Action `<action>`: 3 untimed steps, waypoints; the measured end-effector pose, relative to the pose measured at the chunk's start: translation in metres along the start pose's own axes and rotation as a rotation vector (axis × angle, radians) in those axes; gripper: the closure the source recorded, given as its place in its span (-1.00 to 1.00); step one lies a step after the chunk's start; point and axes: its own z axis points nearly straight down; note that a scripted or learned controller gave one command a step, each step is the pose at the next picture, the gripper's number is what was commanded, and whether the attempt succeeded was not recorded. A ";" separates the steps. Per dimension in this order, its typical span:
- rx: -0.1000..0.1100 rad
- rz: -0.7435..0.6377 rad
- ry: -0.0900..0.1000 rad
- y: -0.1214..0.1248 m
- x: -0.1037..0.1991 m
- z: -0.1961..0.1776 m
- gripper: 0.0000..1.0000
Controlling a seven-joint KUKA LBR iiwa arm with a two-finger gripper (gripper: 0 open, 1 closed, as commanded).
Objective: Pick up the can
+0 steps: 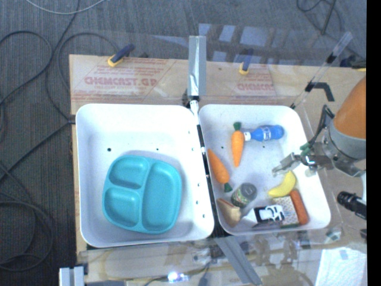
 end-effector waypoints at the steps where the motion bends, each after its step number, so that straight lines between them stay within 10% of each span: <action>1: 0.000 -0.135 0.000 0.051 0.043 0.079 -1.00; 2: -0.016 -0.127 -0.013 0.019 0.093 0.094 -1.00; 3: 0.000 -0.171 -0.003 0.033 0.127 0.001 -1.00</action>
